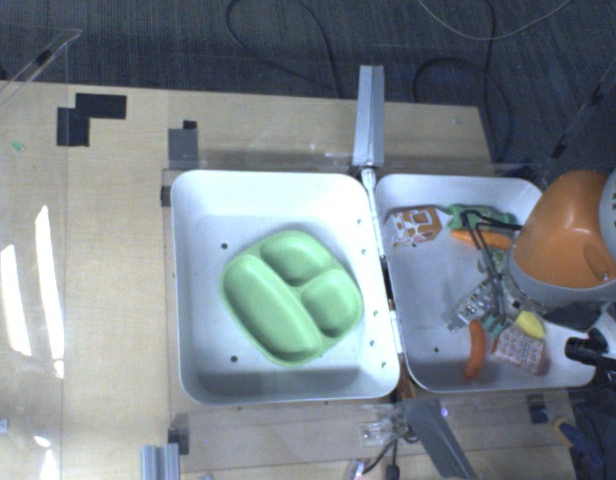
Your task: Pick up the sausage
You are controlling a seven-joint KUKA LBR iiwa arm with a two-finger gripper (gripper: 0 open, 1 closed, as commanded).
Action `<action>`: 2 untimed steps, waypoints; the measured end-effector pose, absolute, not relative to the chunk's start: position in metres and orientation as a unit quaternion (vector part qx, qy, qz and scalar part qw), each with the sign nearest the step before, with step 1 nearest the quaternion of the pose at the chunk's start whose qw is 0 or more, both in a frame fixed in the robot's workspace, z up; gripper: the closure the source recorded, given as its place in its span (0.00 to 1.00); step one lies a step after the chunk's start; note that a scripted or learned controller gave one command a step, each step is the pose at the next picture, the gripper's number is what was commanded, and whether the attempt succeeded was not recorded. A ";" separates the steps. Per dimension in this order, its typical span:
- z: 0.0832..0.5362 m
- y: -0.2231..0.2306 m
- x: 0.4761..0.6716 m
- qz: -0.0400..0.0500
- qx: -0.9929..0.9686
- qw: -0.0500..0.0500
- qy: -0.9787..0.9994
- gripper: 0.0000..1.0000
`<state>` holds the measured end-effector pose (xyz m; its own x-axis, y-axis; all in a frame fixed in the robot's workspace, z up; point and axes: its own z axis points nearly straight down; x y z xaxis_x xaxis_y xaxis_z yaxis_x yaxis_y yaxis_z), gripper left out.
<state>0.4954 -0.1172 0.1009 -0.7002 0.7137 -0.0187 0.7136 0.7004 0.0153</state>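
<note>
Near the front edge of the right white bin (428, 368) lies your target, the small orange-red sausage (474, 351), flat on the floor, roughly lengthwise near-to-far. It's on the bin floor, so the pick isn't done yet.

The grey metal gripper (480, 306) hangs just above the sausage's far end, under the orange wrist band (566, 236). Whether it touches the sausage, you can't tell from this angle. Finger spread: I can't tell either, the metalwork is a small blurred tangle. Nothing is visibly between the fingers, so treat it as no grasp.

What's left, as I judge it: close on the sausage, lift it clear.

Clutter to watch:
- yellow rounded toy piece (529, 323) just right of the gripper
- red-and-white printed packet (519, 350) touching or just beside the sausage on its right
- orange-and-white printed box (416, 225) at the far left of that bin
- green-and-orange carrot-like toy (485, 220) at the far side, partly behind the arm

The arm hides much of the right bin's right side. The left white bin (198, 268) holds a green three-compartment plate (291, 295), well apart from the action.
</note>
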 end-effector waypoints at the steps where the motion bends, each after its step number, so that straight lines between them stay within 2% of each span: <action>1: 0.101 -0.117 0.495 0.003 0.387 0.011 0.922 0.00; 2: 0.089 -0.116 0.490 0.003 0.564 0.005 0.826 0.00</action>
<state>0.4904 -0.1157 0.0886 -0.3647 0.9311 -0.0052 0.9311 0.3647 0.0098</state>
